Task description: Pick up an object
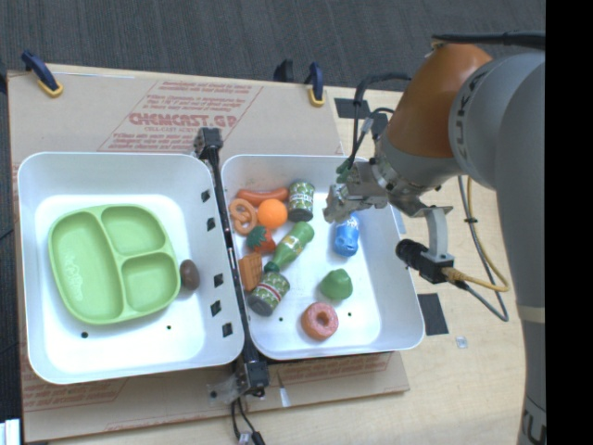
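The nearest candidate for picking is taken to be the small blue toy point(346, 238), which lies in the right bin point(400, 315) near its right wall, just below the end effector point(339, 203) as seen by the camera view. The toy is judged to be light, rigid moulded plastic with a smooth, rounded surface, so some slipperiness can be expected; a hold across its narrower middle is likely to be the most secure. The end effector is seen low over the upper right part of that bin, close beside the toy's top end, with a green-labelled can point(300, 199) just to its left; whether contact is made cannot be told. Whether the end effector is open or closed cannot be told, and nothing can be confirmed as held. A green bottle point(291, 247), a green pepper point(335, 285) and a pink doughnut point(321, 321) lie near the toy, so crowding is judged a modest risk. In the left bin point(37, 341) a green divided plate point(111, 262) is seen
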Motion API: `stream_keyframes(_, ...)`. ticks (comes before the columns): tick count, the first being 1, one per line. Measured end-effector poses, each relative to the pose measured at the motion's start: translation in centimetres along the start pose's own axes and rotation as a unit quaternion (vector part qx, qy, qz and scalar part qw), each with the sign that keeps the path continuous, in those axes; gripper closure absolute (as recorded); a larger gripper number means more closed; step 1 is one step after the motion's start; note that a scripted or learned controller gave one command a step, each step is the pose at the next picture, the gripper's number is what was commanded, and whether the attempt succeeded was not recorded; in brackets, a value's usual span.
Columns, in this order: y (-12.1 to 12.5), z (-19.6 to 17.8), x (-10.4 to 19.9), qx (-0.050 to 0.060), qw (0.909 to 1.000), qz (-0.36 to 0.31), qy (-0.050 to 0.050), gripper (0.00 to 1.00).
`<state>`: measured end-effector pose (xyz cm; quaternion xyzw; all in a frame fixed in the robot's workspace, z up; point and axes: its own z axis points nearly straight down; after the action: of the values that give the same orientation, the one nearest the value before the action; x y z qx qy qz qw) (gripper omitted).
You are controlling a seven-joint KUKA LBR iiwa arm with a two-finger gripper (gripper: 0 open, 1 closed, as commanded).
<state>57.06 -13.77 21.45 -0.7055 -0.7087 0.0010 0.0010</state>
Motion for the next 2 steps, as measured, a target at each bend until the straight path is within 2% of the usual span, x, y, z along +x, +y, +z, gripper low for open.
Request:
stream_keyframes(1,5.9,0.0,0.2,-0.001,1.0,0.0,0.0,1.0)
stream_keyframes(2,-0.6,-0.3,1.2,0.0,1.0,0.0,0.0,1.0)
